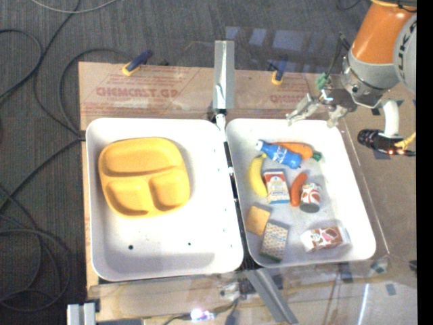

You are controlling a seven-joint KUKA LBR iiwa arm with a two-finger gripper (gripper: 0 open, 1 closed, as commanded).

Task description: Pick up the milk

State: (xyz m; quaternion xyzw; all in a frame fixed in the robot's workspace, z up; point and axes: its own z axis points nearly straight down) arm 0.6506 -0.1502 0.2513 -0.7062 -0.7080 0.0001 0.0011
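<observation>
at the upper right of the frame the tool (314, 109) hangs over the far rim of the right bin (358, 181), its two thin fingers spread apart with nothing between them. the milk (276, 185), a small red and white carton, lies in the middle of that bin, well below and left of the tool, between a banana (256, 175) and a red sausage (298, 188). the left bin (95, 249) holds a yellow tray (144, 175).

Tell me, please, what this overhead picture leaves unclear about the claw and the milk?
- Claw: small and blurred in the camera view above the right bin's far rim; its opening cannot be judged.
- Milk carton: label print too small to read.
- Arm: cut off by the top and right edges.
</observation>
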